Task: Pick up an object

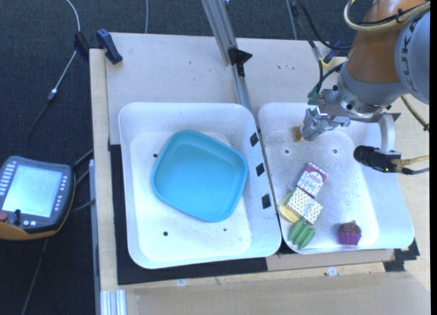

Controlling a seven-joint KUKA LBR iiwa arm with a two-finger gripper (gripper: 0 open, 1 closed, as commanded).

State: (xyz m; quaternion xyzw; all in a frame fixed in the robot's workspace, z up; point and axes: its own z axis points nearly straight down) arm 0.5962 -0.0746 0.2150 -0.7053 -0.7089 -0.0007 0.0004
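A pale desk [177, 61] stands on dark carpet [41, 47], with cables trailing over the floor and a teach pendant [33, 196] lying off to the left. A blue clamp [109, 45] grips the desk's far left corner, and a slanted metal rail [220, 26] runs down toward the gap between the two white bins. The left bin [136, 238] holds one blue plate [199, 174], lying flat near the middle. The right bin [382, 225] holds the small things: one pink-and-white box [311, 179] touching one dotted box [304, 204] below it, the pair forming a line that runs from upper right to lower left; one yellow piece [289, 212] peeking out at the dotted box's lower left; one green vegetable [301, 234] just below, its long axis also tilted from upper right to lower left; and one purple, berry-like object [349, 232] apart near the front right. One small brown piece [298, 132] lies at the far side of that bin, just beside the gripper [315, 126]. The arm [382, 40] reaches in from the right, its gripper low over the bin's far side; whether the fingers are spread or closed cannot be told, and nothing is visibly between them.
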